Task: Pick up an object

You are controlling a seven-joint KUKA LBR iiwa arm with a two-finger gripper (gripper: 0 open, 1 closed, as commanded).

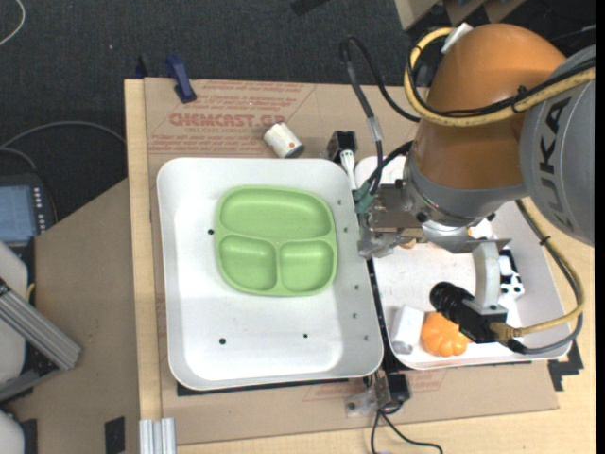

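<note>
A green divided plate [276, 238] lies in the left white bin [198, 339]. In the right white bin [416, 282], an orange lumpy object [442, 334] rests near the front edge, with a small white block [408, 326] touching its left side. A black-and-white patterned item [511, 279] pokes out by the bin's right wall. My gripper [383, 227] hangs low over the right bin's left edge, close to the wall between the bins. The orange-banded wrist hides much of the right bin behind it.
On the cardboard behind the bins lie a short white cylinder [282, 140], a blue clip [180, 78] and a small black-and-white part [342, 147]. Cables run down from the back to the wrist.
</note>
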